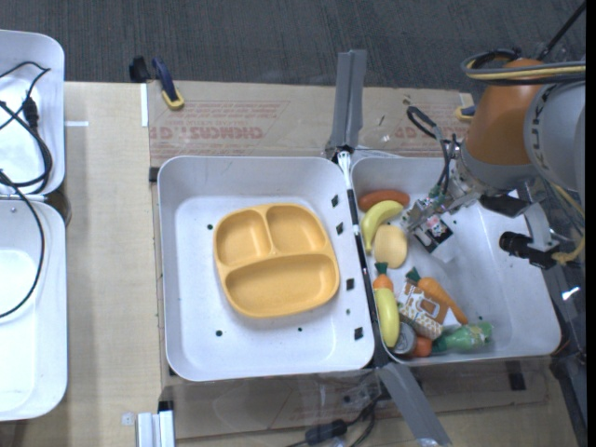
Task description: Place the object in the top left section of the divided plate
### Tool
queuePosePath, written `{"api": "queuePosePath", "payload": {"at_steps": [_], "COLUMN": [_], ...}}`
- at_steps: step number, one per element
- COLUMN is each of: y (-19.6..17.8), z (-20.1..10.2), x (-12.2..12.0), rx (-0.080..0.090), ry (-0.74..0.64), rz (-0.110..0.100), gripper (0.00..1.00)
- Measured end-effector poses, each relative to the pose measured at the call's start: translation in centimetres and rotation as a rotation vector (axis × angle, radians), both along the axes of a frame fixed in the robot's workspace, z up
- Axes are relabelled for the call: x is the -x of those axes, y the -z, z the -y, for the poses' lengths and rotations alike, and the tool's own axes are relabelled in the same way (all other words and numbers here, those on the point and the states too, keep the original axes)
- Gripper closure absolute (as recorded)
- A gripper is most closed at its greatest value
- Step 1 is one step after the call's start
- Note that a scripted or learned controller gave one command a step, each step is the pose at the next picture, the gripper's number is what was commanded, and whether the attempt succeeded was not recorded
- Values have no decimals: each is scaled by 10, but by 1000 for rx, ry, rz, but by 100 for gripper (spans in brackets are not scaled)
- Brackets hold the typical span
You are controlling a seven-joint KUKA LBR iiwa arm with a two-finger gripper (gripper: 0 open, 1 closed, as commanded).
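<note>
A yellow divided plate (pixel 276 260) lies in the left bin (pixel 186 250), with two small sections at the back and one large section in front; all three hold nothing. My gripper (pixel 427 223) hangs low over the right bin (pixel 507 291), just right of a banana (pixel 379 220) and a pale yellow round fruit (pixel 391 247). I see nothing held in it. A red sausage (pixel 384 196) lies behind the banana.
More toy food is piled along the right bin's left wall and front: a carrot (pixel 436 292), a small printed box (pixel 420 311), a long yellow piece (pixel 387 317), a green vegetable (pixel 463 337). A grey divider post (pixel 348 101) stands between the bins.
</note>
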State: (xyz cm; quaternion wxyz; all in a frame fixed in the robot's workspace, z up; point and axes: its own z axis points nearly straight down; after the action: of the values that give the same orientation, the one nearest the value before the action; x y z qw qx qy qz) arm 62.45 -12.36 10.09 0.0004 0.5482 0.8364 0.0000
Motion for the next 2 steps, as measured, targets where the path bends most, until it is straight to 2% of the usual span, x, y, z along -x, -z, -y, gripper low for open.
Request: {"api": "queuePosePath", "payload": {"at_steps": [1,2], "y": [-91,-90], "z": [-97,-152], "x": [-2,46], "rx": [1,1], "ry": [-155,130], "rz": [0,-4], "gripper": [100,100]}}
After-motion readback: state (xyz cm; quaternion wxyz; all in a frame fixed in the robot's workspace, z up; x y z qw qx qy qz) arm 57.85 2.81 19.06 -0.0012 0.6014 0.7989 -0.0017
